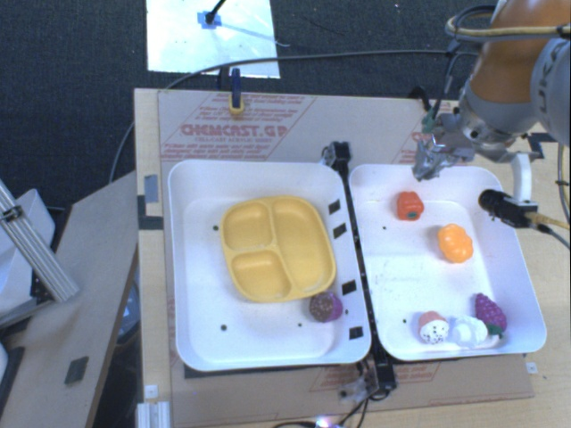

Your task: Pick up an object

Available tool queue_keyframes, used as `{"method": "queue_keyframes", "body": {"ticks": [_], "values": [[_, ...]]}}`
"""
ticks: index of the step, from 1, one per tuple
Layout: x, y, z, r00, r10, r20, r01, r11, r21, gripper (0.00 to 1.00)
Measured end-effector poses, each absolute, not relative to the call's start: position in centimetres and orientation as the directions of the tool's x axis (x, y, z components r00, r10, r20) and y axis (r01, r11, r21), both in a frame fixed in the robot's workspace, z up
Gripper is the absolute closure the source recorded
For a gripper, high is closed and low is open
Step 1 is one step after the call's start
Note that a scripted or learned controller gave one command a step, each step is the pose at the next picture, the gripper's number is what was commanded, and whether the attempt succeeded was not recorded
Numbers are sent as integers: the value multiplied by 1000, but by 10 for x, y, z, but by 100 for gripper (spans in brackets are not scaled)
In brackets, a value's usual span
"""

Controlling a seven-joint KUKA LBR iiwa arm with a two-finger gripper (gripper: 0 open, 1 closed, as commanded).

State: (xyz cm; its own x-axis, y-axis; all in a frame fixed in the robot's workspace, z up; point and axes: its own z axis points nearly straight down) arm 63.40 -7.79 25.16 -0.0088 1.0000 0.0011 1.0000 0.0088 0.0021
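Arm's wrist [437, 154] hangs above red pepper [409, 205], tip blurred

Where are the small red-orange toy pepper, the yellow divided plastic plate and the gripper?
small red-orange toy pepper [409, 206]: camera view, middle of its body.
yellow divided plastic plate [277, 247]: camera view, central ridge between compartments.
gripper [430, 168]: camera view, at its fingertips.

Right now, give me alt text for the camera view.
The gripper hangs over the right bin's far edge, just above a red-orange pepper. That bin also holds an orange fruit and purple grapes; the left bin holds a yellow divided plate.
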Motion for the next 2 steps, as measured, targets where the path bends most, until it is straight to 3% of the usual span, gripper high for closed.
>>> {"method": "queue_keyframes", "body": {"ticks": [2], "values": [[613, 20, 255, -10, 1000, 1, 1000, 10, 1, 100]]}}
